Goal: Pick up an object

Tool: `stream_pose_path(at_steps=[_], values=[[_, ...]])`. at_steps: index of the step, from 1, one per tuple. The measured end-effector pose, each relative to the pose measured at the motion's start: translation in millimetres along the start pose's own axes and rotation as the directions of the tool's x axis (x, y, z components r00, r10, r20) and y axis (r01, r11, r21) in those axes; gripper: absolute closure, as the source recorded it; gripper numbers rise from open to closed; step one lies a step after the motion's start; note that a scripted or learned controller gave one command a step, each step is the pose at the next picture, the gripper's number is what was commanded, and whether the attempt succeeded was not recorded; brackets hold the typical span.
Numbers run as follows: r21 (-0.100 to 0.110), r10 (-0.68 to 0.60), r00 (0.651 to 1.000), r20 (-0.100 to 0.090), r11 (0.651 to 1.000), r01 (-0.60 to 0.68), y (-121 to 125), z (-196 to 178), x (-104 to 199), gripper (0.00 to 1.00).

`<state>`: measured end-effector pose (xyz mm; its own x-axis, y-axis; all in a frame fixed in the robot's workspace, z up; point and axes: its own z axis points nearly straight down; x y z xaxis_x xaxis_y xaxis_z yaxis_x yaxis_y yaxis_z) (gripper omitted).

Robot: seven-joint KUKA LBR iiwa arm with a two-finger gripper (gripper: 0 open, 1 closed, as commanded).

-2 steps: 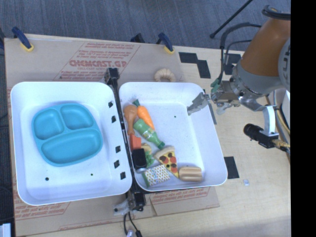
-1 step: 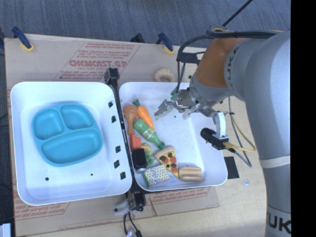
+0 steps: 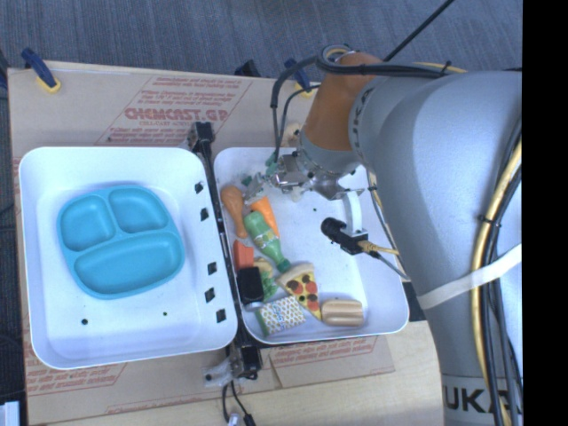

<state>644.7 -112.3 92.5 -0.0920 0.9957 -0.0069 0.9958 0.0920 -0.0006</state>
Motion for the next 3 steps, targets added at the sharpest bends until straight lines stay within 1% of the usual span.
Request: stream_pose_path(at_steps=[1, 2, 3], values=[[-0.006, -0.08, 0.997, 0.006, 0.997, 0.08, -27.7, -2.0, 11.3, 0.0], [0.0, -0.086, 0.996, -0.001, 0.996, 0.086, -27.8, -11.0, 14.6, 1.0], [-0.001, -0.074, 0.997, -0.006, 0.997, 0.074, 14.8, -121.6, 25.4, 1.0]])
